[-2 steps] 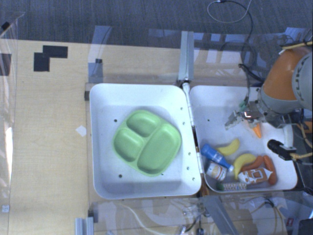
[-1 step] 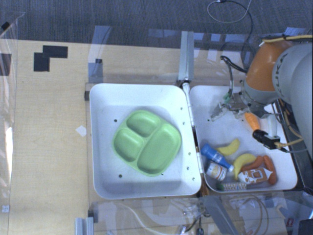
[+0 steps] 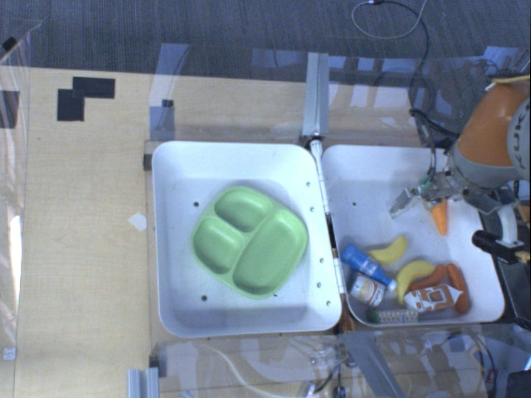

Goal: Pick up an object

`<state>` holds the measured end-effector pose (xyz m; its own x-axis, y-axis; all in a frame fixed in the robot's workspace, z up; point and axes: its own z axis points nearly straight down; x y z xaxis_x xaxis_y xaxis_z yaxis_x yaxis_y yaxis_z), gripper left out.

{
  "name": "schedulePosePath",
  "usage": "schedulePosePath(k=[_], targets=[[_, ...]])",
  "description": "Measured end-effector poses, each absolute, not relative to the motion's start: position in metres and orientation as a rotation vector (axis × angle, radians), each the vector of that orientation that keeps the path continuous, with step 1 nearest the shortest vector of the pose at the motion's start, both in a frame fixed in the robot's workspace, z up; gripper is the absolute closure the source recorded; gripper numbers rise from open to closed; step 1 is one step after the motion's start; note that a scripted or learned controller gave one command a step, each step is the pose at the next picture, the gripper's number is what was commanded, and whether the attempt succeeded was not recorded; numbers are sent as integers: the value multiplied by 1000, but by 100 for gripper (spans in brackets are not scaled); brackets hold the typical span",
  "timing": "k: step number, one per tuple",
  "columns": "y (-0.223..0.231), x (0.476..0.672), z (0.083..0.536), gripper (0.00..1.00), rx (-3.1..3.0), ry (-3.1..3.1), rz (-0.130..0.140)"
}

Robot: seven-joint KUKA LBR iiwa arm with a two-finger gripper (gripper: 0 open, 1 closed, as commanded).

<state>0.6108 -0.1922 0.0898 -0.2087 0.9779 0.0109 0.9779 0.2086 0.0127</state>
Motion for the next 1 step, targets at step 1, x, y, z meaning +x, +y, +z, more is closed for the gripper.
schedulePosePath(k=[1], targets=[[-194, 614, 103, 100, -1982, -2455, -26]])
